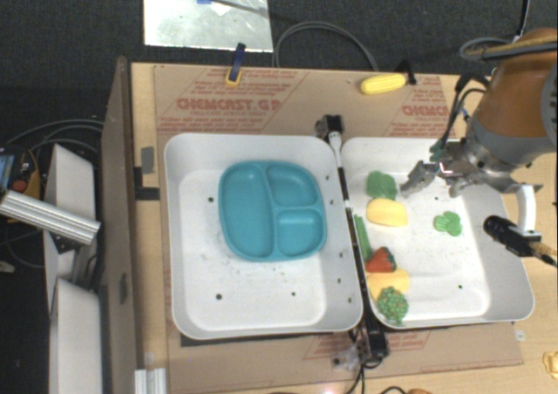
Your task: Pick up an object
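We see the pincer (425,176) over the upper part of the right bin (488,292), reaching in from the right. Its two fingers stand apart and nothing is between them. The left bin (187,235) holds a blue divided plate (272,211).

The things to pick lie in the right bin, most of them along its left wall. A green leafy piece (380,184) is just left of the pincer, and a yellow lemon-like piece (387,213) lies touching it, just below. Further down we see a red piece (380,258), a yellow piece (388,281) and a green bumpy piece (392,303), packed close together. A small green piece (448,224) lies alone near the middle of the bin, below the pincer.

In our judgement the grasp has not started yet. The main risk is crowding: if the pincer comes down on the green leafy piece, one finger may land on the lemon-like piece or strike the bin wall, and the thing may be pushed away instead of caught. The round lemon-like piece may also slip out when the fingers close. The small green piece, lying alone, looks the safer target, though it is low and flat.
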